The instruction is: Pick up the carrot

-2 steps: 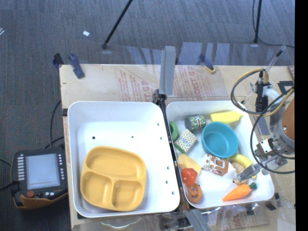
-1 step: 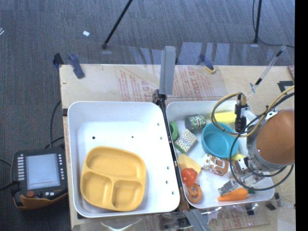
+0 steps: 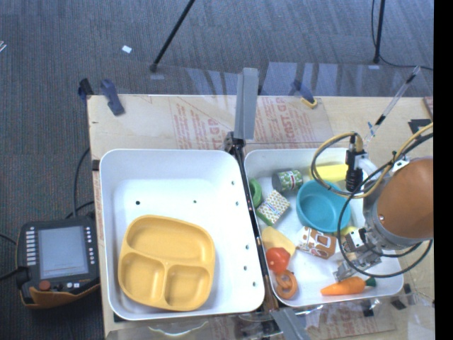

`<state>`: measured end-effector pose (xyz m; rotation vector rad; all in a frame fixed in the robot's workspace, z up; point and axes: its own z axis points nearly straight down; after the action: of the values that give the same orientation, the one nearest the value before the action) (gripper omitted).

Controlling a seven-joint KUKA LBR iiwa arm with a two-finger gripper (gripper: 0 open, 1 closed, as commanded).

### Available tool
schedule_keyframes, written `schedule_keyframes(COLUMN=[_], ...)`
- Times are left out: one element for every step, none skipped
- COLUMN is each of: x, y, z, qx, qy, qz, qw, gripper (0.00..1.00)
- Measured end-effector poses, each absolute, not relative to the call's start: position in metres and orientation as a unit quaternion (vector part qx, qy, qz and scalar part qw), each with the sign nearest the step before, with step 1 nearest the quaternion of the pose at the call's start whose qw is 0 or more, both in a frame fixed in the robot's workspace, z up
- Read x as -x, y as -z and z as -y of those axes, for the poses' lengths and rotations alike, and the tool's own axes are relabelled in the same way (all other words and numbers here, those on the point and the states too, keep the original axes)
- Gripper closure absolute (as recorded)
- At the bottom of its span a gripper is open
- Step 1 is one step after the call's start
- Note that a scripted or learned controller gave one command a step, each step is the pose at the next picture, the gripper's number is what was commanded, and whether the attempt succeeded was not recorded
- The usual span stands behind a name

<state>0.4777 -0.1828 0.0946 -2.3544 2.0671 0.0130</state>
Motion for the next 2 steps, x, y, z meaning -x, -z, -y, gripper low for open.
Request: schedule_keyframes(x=[-0.4764,-0.4765], y=[-0.1347,-0.1423], z=[0.1974,0.195], qx=[0.824,0.823], qy=[-0.0023,-0.0057], qz=[-0.566,-0.568], qw=[0.002,0.004], gripper=[1.0,1.0])
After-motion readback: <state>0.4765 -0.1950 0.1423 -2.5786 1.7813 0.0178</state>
